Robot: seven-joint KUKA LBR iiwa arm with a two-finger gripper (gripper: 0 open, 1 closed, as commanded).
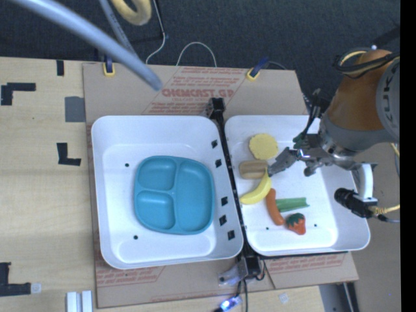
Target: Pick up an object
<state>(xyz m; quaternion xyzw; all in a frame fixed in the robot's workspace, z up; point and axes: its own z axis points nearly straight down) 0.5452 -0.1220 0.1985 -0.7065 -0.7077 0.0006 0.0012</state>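
A: Right bin (351, 236), near to far? 
B: Glossy strawberry (297, 223), tapered carrot (273, 207), curved banana (257, 191), tan block (253, 169), yellow disc (263, 145).
A: Gripper (294, 162)?
B: Fingers' spread cannot be told; bare floor lies rightward.

The arm (370, 103) is cut off by the right edge, and the end effector's (296, 161) fingers blur together.
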